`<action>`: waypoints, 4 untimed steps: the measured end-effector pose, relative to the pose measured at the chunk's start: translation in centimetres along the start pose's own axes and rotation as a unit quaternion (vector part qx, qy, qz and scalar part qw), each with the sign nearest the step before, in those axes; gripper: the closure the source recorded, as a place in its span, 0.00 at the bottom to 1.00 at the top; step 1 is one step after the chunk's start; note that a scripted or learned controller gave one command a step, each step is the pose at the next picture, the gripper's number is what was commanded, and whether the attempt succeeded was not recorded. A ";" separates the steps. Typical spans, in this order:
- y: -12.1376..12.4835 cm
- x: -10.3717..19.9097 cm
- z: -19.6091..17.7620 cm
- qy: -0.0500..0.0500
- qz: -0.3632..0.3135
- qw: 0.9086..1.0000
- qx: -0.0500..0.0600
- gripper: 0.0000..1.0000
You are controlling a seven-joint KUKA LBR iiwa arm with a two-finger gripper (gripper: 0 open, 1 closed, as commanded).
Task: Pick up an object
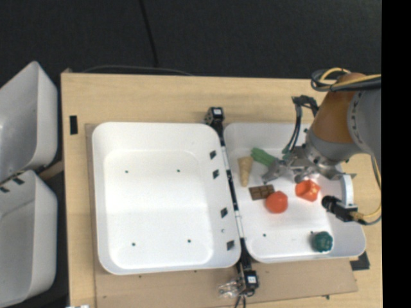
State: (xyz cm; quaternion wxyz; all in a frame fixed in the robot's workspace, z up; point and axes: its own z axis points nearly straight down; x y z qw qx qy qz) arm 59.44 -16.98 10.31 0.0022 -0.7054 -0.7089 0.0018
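The right bin holds several small objects. A green piece lies near its back, with a tan cone to its left. In front of them sit a brown block and a red ball. An orange-red item lies to the right of the ball, and a dark green lump rests near the front right corner. My gripper hangs low over the bin, just right of the green piece and above the brown block. Nothing shows as held in it.
The left bin stands beside the right one, with a divider ridge between them. The grey arm with its orange band and cables covers the right bin's back right part. Wooden bench surrounds both bins.
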 end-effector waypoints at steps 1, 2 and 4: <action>-3.2 6.2 0.3 0.000 0.000 1.000 -0.002 0.00; -7.8 4.2 0.3 -0.001 0.004 1.000 -0.002 0.00; -2.4 12.5 -10.3 0.000 -0.003 1.000 -0.009 1.00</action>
